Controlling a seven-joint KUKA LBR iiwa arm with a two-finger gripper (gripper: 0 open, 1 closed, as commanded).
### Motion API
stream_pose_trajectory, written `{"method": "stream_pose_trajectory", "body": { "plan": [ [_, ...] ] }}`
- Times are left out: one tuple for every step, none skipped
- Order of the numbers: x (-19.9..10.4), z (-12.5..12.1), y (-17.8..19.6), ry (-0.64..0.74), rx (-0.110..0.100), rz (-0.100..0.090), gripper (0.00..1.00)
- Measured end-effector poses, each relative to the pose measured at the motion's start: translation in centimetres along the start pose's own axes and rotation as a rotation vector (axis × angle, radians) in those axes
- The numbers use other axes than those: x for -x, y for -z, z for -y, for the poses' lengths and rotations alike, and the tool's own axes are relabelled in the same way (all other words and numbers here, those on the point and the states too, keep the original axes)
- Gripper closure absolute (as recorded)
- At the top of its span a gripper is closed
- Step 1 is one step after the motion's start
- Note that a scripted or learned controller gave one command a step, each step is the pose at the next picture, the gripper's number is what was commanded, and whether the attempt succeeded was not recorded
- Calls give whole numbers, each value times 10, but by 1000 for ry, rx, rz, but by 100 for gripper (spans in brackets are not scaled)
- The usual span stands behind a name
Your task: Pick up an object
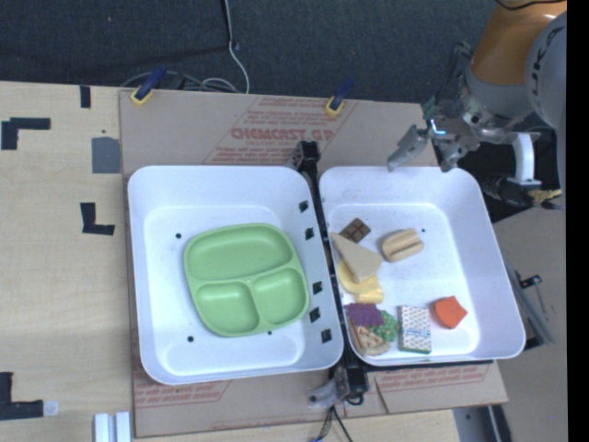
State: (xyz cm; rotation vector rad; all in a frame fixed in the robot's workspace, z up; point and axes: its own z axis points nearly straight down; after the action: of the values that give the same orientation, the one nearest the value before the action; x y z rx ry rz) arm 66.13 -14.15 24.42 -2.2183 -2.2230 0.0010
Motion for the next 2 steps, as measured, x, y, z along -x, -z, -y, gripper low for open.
{"method": "stream_pose_trajectory", "body": {
  "plan": [
    [-26, 66, -162, -1, -2, 2, 0],
    [-43, 6, -157, 2, 8, 2, 0]
  ]
}}
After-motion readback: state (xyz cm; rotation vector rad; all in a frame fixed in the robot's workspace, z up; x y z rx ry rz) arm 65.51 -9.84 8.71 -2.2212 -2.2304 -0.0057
